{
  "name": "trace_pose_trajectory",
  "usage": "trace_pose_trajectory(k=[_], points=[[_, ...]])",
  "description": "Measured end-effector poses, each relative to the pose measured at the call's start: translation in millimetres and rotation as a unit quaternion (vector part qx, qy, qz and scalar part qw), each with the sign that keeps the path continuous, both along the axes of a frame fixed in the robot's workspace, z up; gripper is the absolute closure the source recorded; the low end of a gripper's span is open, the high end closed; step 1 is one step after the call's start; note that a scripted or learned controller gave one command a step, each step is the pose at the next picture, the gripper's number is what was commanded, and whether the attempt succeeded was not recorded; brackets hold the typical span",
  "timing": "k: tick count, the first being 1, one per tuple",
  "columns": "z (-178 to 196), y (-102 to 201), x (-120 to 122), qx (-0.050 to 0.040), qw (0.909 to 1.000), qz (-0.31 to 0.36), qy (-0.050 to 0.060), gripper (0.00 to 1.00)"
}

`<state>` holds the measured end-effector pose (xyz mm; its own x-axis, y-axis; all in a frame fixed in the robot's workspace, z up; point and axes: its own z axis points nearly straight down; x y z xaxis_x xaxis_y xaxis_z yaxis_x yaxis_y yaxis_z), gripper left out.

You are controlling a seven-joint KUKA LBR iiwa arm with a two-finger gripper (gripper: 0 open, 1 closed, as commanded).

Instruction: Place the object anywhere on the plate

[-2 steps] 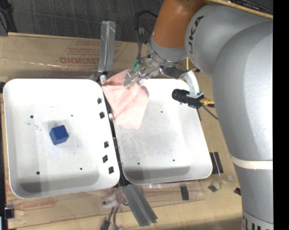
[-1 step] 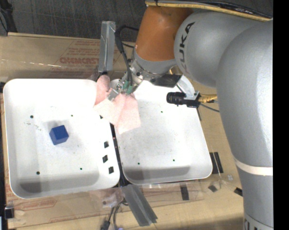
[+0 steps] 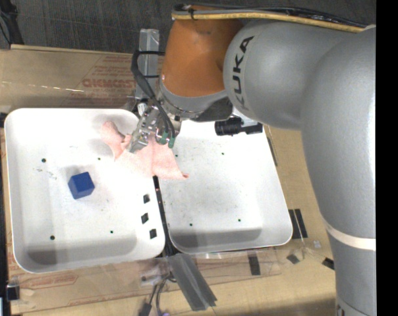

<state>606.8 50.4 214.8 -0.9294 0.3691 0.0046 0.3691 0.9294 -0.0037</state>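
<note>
Two shallow white bins sit side by side on a brown bench, seen from above at a slant: the left bin (image 3: 28, 196) and the right bin (image 3: 252, 203) meet along a central seam marked by three small black tabs. Behind them lies a flat sheet of brown cardboard (image 3: 67, 78) with faded red printing. Entering from the right, the grey KUKA arm (image 3: 304, 58), with its orange band (image 3: 192, 51) above the wrist, reaches down over the far end of the seam. Its gripper (image 3: 149, 131) hangs just above a pale pink, crumpled cloth-like object (image 3: 156, 163) that drapes across the seam, one part lying in the left bin and the rest spreading into the right bin. The fingertips appear close to or touching the upper part of this pink object, but whether they are spread or closed on it cannot be told from this angle. A small blue cube (image 3: 81, 184) rests on the floor of the left bin, well apart from the gripper and the pink object. Dark specks dot both bin floors.
</note>
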Motion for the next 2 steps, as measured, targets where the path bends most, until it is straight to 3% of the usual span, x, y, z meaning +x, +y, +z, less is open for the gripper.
trace_pose_trajectory(k=[1, 2], points=[[10.3, 39.2, -29.3, 0.0012, 0.9816, 0.191, 0.0, 1.0], [10.5, 38.8, -29.2, 0.0011, 0.9817, 0.191, 0.0, 0.0]])
